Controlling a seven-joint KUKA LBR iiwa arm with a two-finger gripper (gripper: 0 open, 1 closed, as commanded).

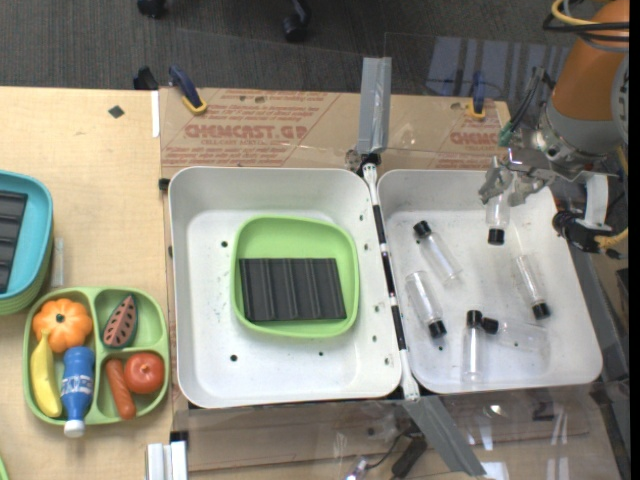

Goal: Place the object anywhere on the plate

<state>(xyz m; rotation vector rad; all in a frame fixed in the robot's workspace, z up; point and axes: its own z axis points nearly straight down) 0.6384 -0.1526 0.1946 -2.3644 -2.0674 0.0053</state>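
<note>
The scene is evenly and brightly lit from overhead. Both white bins (190,368) read nearly washed out, with only soft, faint shadows along their inner walls. The green plate (296,236) casts a thin shadow on the bin floor. The clear tubes (436,251) are hard to make out against white. The floor beyond the tabletop's (70,138) far edge is dim. Focus is slightly soft throughout.

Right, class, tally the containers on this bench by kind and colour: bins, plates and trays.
white bins: 2
green plate: 1
green divided tray: 1
blue tray: 1
Total: 5
</note>
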